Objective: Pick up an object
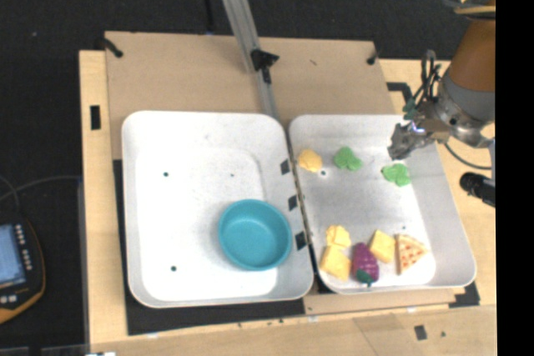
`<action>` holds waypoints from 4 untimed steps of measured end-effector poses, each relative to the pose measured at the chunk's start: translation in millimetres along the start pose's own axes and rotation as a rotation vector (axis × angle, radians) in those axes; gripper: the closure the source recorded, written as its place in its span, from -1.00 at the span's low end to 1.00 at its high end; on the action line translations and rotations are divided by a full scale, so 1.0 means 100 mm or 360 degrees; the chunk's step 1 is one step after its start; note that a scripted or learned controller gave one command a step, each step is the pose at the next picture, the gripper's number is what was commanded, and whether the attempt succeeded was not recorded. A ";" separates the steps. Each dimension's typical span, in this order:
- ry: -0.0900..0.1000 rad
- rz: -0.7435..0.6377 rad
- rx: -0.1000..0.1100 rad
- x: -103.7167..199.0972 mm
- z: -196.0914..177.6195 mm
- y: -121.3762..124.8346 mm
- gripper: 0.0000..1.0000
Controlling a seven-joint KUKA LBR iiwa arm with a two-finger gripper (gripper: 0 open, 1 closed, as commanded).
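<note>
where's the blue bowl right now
The blue bowl sits in the left bin, toward its near right corner, close to the divide with the right bin that holds the toy foods.

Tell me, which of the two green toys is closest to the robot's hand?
The green toy farther right, just below the hand. The other green toy sits farther left, beside the round yellow piece.
</note>
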State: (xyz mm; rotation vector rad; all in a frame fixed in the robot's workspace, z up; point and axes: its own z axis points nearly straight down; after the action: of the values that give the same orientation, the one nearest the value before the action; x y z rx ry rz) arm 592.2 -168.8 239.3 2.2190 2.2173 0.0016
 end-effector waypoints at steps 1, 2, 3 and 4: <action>0.0001 -0.0005 0.0003 -0.02 -0.51 0.01 1.00; 0.0002 -0.0008 0.0004 0.39 -0.49 -0.02 1.00; 0.0003 -0.0005 0.0005 0.87 -0.41 0.06 1.00; 0.0004 -0.0005 0.0008 1.36 -0.40 0.10 1.00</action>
State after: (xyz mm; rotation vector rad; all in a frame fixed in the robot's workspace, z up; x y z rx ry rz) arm 602.6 -32.8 278.6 2.2193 2.2244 -0.0007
